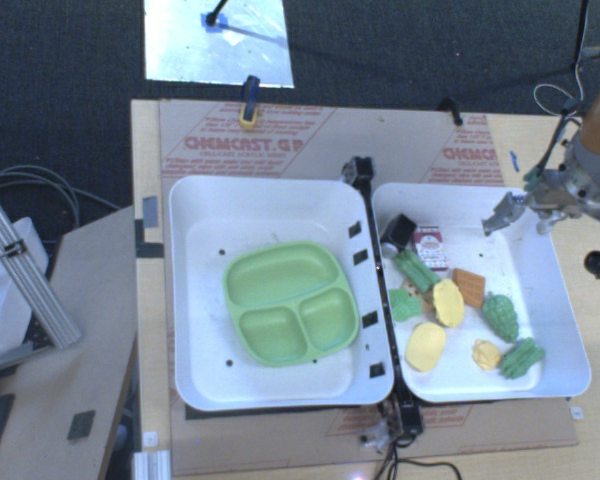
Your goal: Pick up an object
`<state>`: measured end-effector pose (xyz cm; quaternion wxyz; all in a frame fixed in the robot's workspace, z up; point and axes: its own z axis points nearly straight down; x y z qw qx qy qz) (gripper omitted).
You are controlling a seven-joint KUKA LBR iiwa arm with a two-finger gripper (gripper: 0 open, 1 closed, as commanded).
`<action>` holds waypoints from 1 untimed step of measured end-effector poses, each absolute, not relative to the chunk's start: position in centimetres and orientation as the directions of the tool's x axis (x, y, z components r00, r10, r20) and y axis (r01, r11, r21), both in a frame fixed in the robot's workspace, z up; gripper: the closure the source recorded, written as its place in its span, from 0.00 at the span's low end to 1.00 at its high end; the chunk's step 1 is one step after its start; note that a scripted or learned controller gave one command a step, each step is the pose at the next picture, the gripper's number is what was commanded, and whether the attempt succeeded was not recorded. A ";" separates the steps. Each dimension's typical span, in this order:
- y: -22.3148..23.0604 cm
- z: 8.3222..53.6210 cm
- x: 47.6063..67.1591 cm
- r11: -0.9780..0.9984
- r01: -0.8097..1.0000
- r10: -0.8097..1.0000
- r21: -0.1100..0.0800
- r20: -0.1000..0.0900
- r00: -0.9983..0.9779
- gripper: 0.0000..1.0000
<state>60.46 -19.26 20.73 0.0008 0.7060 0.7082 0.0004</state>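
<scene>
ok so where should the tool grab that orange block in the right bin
Judging by its pose, take the orange block across its short sides, coming straight down. It lies flat, its right edge has open floor, and the yellow piece presses close on its left, so a side approach looks blocked there.

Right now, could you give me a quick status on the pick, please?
Claw over right bin's far edge, holding nothing. Toys clustered near the divider, untouched. Path clear.
</scene>
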 end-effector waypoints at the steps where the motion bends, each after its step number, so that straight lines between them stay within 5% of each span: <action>1: -17.6 9.6 59.0 0.002 1.000 1.000 -0.008 0.003 -0.002 0.00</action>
